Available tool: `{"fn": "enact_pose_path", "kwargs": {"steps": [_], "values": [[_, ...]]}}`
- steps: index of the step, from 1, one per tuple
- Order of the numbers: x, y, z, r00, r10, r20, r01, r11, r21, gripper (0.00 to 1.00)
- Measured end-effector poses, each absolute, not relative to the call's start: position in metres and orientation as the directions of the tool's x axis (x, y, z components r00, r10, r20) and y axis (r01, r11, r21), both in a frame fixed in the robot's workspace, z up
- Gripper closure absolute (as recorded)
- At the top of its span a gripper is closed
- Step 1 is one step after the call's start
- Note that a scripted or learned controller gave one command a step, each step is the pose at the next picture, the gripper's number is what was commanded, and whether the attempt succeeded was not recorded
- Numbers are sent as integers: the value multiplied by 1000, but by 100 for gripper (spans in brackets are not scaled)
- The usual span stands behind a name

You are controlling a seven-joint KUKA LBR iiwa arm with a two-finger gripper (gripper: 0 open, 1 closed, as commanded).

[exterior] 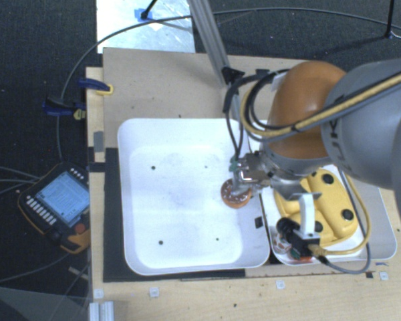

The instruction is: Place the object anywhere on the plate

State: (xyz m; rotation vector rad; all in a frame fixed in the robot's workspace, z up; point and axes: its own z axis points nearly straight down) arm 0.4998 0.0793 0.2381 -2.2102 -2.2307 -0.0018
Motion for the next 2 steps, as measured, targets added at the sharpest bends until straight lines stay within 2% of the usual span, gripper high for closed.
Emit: {"fn": "enact_pose_path", "kwargs": {"steps": [1, 2], "values": [[498, 126, 238, -11, 1000, 2, 1000, 11, 1, 100], [498, 123, 237, -5, 1000, 1, 1000, 5, 1, 0]]}}
